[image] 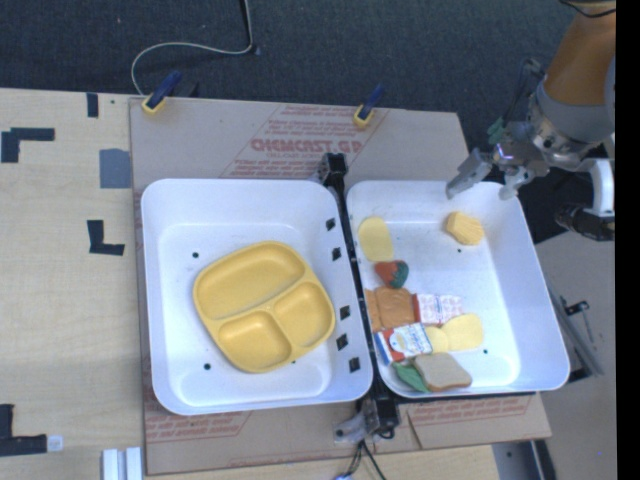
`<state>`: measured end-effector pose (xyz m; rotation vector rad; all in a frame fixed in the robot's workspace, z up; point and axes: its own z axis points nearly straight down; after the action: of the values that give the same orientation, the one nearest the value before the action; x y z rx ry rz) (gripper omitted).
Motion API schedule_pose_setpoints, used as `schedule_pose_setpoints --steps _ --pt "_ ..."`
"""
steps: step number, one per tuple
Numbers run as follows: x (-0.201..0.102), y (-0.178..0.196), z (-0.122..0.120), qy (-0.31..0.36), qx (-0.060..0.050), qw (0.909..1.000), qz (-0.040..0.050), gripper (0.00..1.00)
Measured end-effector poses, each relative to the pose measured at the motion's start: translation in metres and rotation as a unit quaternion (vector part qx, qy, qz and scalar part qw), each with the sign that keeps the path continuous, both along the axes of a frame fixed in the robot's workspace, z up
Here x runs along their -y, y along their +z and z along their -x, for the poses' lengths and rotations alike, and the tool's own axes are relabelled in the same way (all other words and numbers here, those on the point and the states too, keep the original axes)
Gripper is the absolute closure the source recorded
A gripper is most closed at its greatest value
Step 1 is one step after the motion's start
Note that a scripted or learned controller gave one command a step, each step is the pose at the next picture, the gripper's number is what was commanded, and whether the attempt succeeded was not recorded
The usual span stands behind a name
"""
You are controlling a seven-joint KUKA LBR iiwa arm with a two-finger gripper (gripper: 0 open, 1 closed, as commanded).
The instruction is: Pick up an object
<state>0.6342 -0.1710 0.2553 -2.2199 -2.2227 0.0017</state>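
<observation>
The gripper (487, 180) hangs over the far rim of the right bin (530, 298), jaws spread apart and holding nothing. The nearest candidate, a yellow lump (464, 229), lies alone on the bin floor just beside the jaws. Its exact shape is hard to judge. Recommended: centre the jaws over the lump, descend straight, close only once both sides are straddled.

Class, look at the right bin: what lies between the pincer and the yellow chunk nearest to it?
In the camera view, bare white bin floor separates the open pincer from the yellow chunk.
</observation>
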Motion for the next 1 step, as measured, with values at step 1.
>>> schedule_pose_setpoints --steps 1 --pt "-0.0602 -0.1039 0.0095 0.002 -0.004 1.0000 -0.0018 0.00"
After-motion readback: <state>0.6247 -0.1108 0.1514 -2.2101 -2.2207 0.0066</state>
